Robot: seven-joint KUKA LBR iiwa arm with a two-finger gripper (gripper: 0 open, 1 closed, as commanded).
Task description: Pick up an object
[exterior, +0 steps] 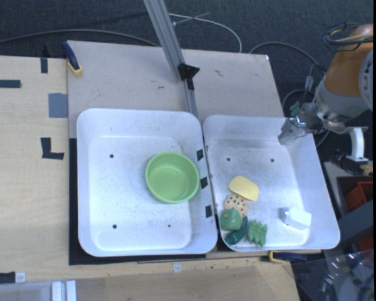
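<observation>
Wooden tabletop (25,187), pale, carrying what I log below. White left bin (100,168), with a green bowl (172,177) lying right of its middle. White right bin (313,187), its items gathered along the near edge. Grey arm with orange band (351,74), over the right bin's far right corner; gripper (292,130) at that rim, and I cannot tell how its fingers stand. Yellow piece (244,188), touching a spotted tan piece (234,203). Green toys (233,221) and (257,232), nearest. Small white block (296,217), apart at the right.
</observation>
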